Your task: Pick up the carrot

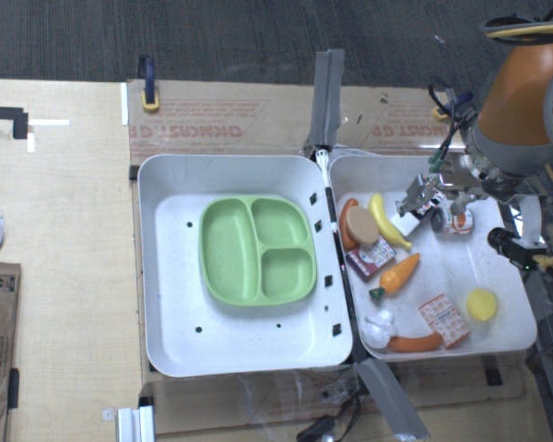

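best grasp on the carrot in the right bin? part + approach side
Grip the carrot mid-body, from straight above, fingers closing across its width. It lies flat and diagonal, green top lower-left, thicker end upper-right. The wrapped snack crowds its upper-left side, so a slightly right-of-center grip looks safer.

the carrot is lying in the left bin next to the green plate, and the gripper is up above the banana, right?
Not quite: the camera view shows the carrot lying in the right bin, beside the banana, not in the left bin with the green plate. The gripper is up above the banana, as you said.
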`<action>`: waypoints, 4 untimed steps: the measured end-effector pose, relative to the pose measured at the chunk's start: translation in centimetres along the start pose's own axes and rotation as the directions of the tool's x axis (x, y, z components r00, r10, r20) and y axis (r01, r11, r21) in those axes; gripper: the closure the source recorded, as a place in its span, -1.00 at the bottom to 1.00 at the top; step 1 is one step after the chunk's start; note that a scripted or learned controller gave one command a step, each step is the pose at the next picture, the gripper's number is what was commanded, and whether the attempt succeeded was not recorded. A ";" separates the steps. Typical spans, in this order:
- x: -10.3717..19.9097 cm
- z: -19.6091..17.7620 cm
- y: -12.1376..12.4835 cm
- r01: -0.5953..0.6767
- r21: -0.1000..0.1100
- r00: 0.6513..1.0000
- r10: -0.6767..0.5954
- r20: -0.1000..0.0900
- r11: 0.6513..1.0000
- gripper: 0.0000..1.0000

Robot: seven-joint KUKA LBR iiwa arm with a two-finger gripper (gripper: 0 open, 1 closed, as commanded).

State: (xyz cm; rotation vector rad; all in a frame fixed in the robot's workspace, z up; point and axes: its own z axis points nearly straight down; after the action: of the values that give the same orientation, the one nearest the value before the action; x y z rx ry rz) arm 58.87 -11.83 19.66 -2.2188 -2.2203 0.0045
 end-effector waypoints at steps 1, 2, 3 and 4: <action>4.5 -5.9 4.0 -0.092 -0.003 0.996 0.092 0.001 0.996 -1.00; 4.1 0.6 3.6 0.112 -0.001 0.994 -0.112 0.000 0.994 -1.00; 3.0 0.1 -1.3 0.401 -0.002 0.916 -0.400 0.001 0.916 -1.00; 1.9 7.0 -8.5 0.433 -0.002 0.901 -0.433 0.000 0.901 -1.00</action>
State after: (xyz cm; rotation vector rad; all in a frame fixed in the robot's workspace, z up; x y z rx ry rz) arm 50.36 -9.97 12.70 -1.6704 -2.6581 0.0009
